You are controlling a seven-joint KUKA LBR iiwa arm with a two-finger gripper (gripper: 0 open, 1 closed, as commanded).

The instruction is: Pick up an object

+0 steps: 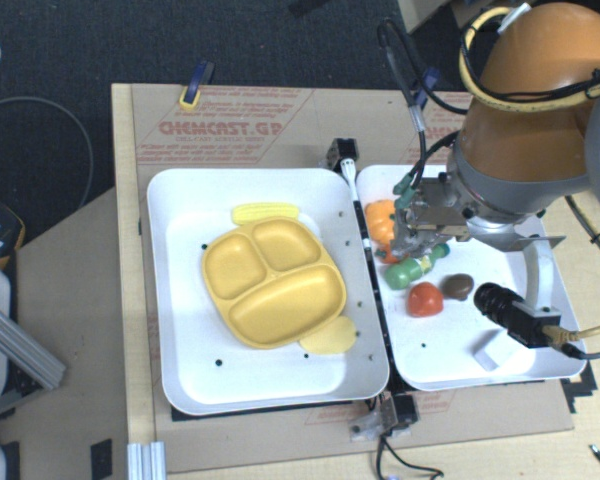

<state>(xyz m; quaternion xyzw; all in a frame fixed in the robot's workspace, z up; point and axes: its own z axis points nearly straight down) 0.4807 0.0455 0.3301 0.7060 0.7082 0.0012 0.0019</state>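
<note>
Where arm stood: arm (535, 98) over right bin (450, 363), entering from view's right; its bulk hid bin's upper right part.
Gripper: gripper (417, 240) was low at right bin's left side, close to the divide btwn bins, above orange and green pcs.
Grip state: couldn't tell, since tip was lost in metal clutter + shadow; nothing seen clearly held.
Orange pc: orange pc (380, 220) sat by bin's left wall, right side covered by gripper, shape unclear.
Green pc: green pc (412, 267) lay just under gripper, partly hidden; small red bit at its left end, couldn't tell if same thing.
Red pc: red pc (425, 298) was round, in full view, just below green pc.
Brown pc: brown pc (458, 286) lay just right of red pc; touching or not, unclear.
Block: pale block (492, 351) sat near bin's lower right, well apart from the rest, faint vs white floor.
Left bin: left bin (180, 268) held yellow plate (272, 280) w/ three sections, tilted askew.
Strip: yellow strip (265, 212) lay at plate's top edge.
Disc: pale disc (330, 338) was at plate's lower right, partly tucked under rim.
Bench: bench (230, 118) bore red print, partly cut off by bins.
</note>
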